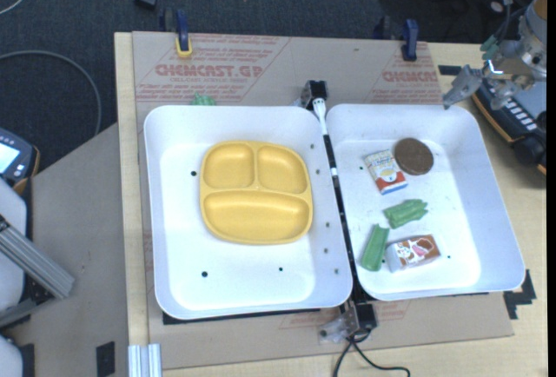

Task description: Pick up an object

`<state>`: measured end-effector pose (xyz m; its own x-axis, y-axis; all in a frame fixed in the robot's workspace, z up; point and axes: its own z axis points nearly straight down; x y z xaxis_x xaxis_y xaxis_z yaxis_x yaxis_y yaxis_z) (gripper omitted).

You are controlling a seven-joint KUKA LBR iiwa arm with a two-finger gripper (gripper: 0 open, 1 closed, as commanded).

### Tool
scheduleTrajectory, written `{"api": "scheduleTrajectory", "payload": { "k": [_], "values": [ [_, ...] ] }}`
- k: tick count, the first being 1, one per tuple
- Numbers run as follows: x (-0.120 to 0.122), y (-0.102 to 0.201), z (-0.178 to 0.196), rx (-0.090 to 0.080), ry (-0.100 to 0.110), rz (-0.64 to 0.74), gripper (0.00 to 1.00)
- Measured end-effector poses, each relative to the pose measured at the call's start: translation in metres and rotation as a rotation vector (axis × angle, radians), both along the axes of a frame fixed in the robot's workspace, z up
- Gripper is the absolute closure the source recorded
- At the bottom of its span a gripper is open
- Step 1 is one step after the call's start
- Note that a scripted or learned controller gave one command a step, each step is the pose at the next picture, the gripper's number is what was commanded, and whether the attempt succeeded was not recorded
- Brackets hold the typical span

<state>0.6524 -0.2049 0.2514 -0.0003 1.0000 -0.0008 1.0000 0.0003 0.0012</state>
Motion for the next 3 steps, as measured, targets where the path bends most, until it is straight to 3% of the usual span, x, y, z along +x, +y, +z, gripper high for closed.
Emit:
{"api": "scheduleTrajectory", "payload": {
  "k": [1,2,3],
  "values": [
    [-0.033,-0.003,-0.139,0.004,0.012,-0.002,0.0],
    [-0.018,0.066,-0.163,-0.004,-0.004,0.003,0.0],
    [-0.022,0.107,-0.16,-0.005,-0.011,0.0,0.0]
  ]
}}
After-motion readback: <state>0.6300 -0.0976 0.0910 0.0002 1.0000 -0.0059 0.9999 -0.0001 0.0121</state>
